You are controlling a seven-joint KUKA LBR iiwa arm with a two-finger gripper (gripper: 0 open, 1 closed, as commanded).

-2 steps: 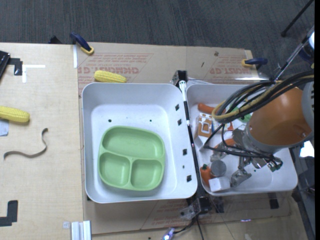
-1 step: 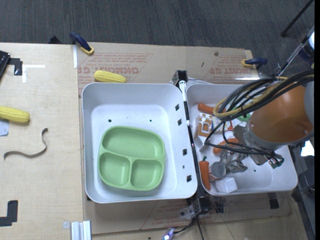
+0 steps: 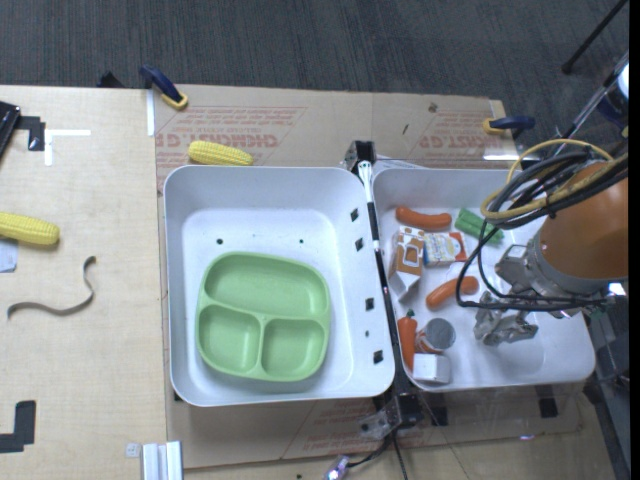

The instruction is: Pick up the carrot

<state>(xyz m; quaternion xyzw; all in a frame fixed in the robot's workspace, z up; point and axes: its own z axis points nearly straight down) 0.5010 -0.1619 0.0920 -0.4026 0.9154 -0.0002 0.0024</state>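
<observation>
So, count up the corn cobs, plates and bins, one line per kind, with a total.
Corn cobs: 2
Green plates: 1
White bins: 2
Total: 5

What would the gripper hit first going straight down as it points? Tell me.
Likely the bare floor of the right bin. The gripper seems to hang right of the carrot, though depth is unclear from this slant.

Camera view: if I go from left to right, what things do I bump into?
Corn cob → wiggly cord → second corn cob → green plate → can → gripper
</observation>
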